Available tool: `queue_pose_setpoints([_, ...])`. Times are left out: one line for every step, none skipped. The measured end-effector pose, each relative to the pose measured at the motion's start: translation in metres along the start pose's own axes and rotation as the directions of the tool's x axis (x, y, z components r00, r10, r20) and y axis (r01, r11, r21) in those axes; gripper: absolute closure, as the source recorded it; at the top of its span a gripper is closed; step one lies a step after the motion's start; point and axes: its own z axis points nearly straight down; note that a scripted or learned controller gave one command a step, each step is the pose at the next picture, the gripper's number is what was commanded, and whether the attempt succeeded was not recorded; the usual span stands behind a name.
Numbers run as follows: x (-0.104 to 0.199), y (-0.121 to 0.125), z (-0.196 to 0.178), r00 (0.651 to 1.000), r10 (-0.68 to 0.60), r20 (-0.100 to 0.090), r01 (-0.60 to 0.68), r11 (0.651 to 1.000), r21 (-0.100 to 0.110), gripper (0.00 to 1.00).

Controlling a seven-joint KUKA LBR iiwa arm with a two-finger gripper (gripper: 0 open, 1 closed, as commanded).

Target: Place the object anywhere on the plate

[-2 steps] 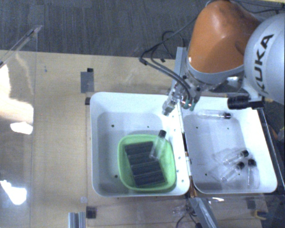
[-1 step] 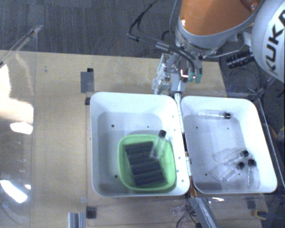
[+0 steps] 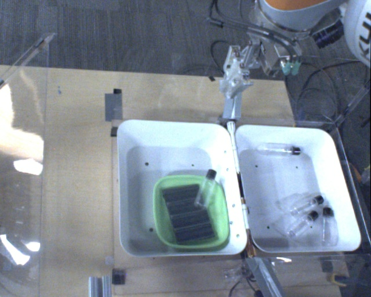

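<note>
- Lying tilted on the green plate (image 3: pixel 164 216) in the left bin (image 3: pixel 131 174), a clear vial (image 3: pixel 204 188) is touching its right rim.
- Hovering beyond both bins, the gripper (image 3: pixel 236 78) is holding nothing; finger state: cannot tell.

The grey arm (image 3: pixel 301 11) enters at one o'clock, its orange band at the top edge; the gripper (image 3: pixel 236 78) hangs toward twelve o'clock. Its fingers point downward.
</note>
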Motion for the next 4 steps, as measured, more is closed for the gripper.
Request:
queue_pose_setpoints([-0.038,0.064,0.000,0.988,-0.152,0.002,0.152,0.988,-0.003,1.00])
queue_pose_setpoints([-0.032,0.109,-0.001,0.843,-0.538,0.003,0.538,0.843,-0.004,1.00])
queue_pose_setpoints([-0.057,0.126,0.089,0.736,-0.677,0.000,0.677,0.736,-0.006,1.00])
queue_pose_setpoints([-0.055,0.112,0.128,0.538,-0.843,0.002,0.843,0.538,-0.006,1.00])
